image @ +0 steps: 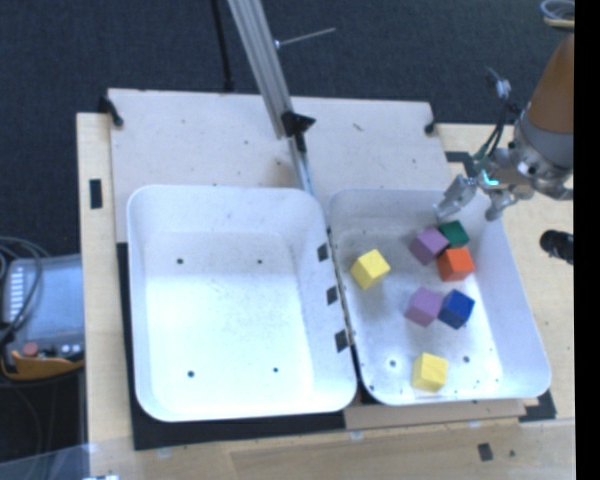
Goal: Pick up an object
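The right bin (515, 298) holds several small cubes. A yellow cube (371, 267) lies near its left side. A purple cube (429, 244), a green cube (454, 233) and an orange cube (456, 262) cluster at the upper middle. Lower down sit another purple cube (423, 306), a blue cube (457, 308) and a second yellow cube (430, 371). My gripper (474, 204) hangs open above the bin's upper right part, just up and right of the green cube, with nothing between its fingers (453, 202).
The left bin (150, 218) stands beside the right one. A slanted metal post (263, 58) rises behind the bins' junction. A grey device with cables (35, 313) sits off the bench at the left.
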